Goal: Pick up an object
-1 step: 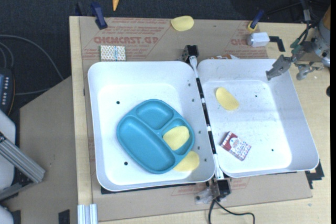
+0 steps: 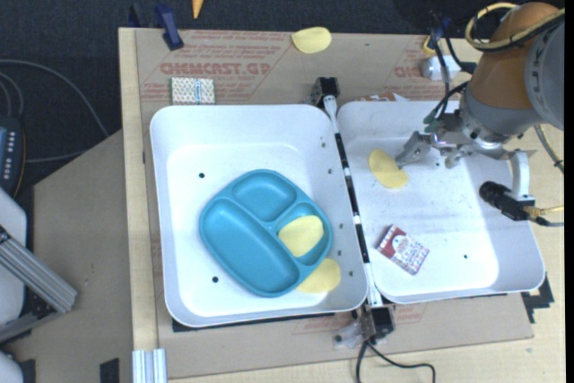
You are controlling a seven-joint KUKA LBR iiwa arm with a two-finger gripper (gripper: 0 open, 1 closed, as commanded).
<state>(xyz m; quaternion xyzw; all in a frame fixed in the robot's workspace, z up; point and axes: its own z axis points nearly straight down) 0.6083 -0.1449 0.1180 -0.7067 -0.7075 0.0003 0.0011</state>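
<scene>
**Ana:** Nearest the camera I see the cable and clamp (image 2: 372, 323) at the front seam between the two bins. Just behind it, in the right bin (image 2: 511, 269), lies a small red and white packet (image 2: 402, 249), flat and slightly askew.

**Ben:** And the gripper (image 2: 414, 150)?

**Ana:** Low over the back of the right bin, its tips just beside a pale yellow chip-shaped piece (image 2: 387, 169). I can't tell whether the fingers are spread or closed; they blur into one grey wedge. Nothing sits visibly between them, so I wouldn't call anything held.

**Ben:** So the yellow piece is the likely target. What worries you?

**Ana:** It looks thin and lies flat on the bin floor. My guess is the fingers could slide over it or push it toward the divider (image 2: 345, 184) instead of closing around it. It already lies near that wall, so a nudge might wedge it against the rim.

**Ben:** Other options?

**Ana:** The packet is well apart from the gripper, but equally flat. The left bin (image 2: 179, 148) holds a blue divided tray (image 2: 260, 231) with another yellow piece (image 2: 301, 233) in one compartment and a third (image 2: 319, 277) touching the tray's front edge. Reaching there means crossing the divider.

**Ben:** Anything loose nearby?

**Ana:** One more yellow piece (image 2: 311, 39) lies on the board (image 2: 224, 58) behind the bins, and the arm's own cables (image 2: 498, 18) hang near the wrist; those could snag, I'd judge.
</scene>
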